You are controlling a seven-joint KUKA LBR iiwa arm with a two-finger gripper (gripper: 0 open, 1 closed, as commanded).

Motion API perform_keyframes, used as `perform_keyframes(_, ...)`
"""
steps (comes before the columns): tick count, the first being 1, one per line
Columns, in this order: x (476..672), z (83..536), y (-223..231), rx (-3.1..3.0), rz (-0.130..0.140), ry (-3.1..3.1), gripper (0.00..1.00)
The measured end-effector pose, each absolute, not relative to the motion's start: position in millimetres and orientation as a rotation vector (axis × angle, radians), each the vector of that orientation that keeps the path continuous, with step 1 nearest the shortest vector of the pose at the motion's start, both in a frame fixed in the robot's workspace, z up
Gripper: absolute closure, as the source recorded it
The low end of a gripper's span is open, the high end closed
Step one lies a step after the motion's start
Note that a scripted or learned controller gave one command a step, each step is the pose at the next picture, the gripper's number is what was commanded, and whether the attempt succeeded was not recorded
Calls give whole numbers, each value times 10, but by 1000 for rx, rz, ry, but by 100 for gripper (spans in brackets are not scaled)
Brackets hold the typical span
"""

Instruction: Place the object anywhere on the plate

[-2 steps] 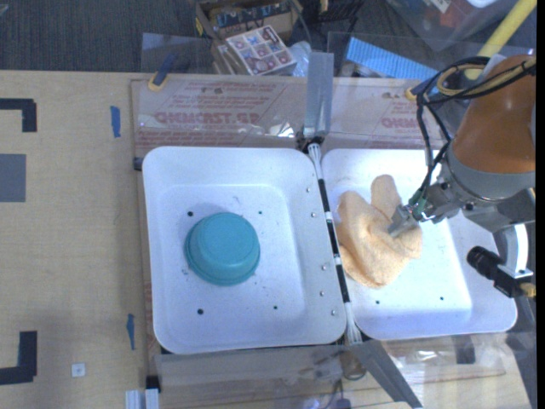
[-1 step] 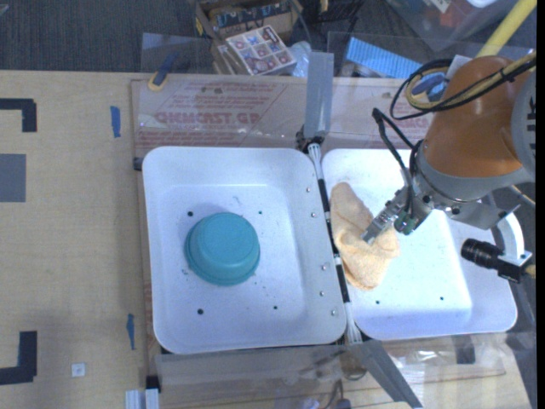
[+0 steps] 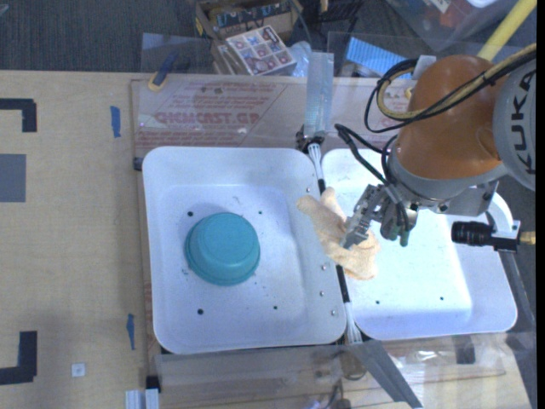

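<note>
Tabletop bins side by side — we see pincer (image 3: 362,227) gripping yellow cloth (image 3: 345,239) over their shared rim; teal plate (image 3: 222,247) mid-left bin (image 3: 162,186).

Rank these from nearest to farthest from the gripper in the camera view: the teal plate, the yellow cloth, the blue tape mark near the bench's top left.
From the gripper:
1. Yellow cloth, draped over the divide between the bins, right at the fingers.
2. Teal plate, in the left bin.
3. Blue tape mark, on the bench beyond the left bin.
</note>
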State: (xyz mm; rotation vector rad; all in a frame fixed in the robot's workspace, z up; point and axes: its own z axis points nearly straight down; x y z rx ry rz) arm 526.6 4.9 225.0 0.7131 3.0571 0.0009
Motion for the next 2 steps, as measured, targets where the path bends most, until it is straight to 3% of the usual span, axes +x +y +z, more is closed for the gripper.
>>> perform_keyframes(1, 5337, 2272, 472, 96, 3, 3133, 100)
perform_keyframes(2, 5317, 2172, 995, -3, 3, 3138, 100)
